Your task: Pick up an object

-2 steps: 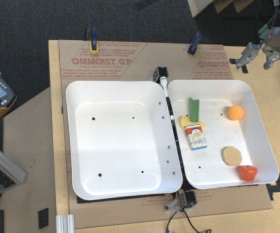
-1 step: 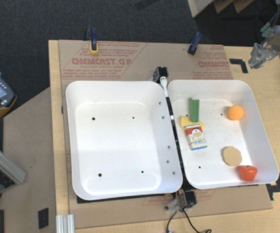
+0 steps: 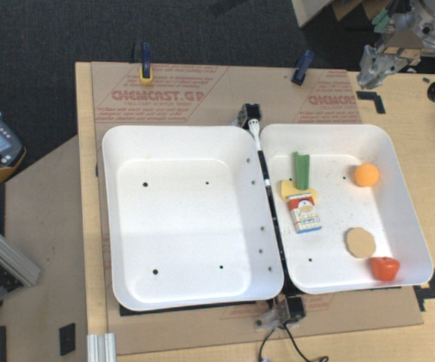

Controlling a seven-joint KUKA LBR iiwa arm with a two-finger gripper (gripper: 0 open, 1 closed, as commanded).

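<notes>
Nearest the lower edge of the frame, a red object (image 3: 384,268) sits in the lower right corner of the right bin (image 3: 330,281), with a tan disc (image 3: 359,242) touching or just beside it on its upper left. Further up, near the bin's middle, a small red-and-white carton (image 3: 304,213) lies with its long axis running roughly up and down the frame, tilted slightly. A yellow piece (image 3: 292,189) lies at its upper end, and a green bar (image 3: 301,170) stretches from there straight toward the top of the frame. An orange ball (image 3: 366,175) rests toward the bin's right wall, level with the green bar. The left bin (image 3: 119,202) lies alongside, to the left.

Beyond both bins, in the upper right corner, the arm's wrist (image 3: 428,10) hangs over the cardboard sheet (image 3: 202,89), with the gripper (image 3: 373,66) pointing down and left. It is well apart from every object, outside the right bin's upper right corner. Whether it is wide or narrow cannot be told.
</notes>
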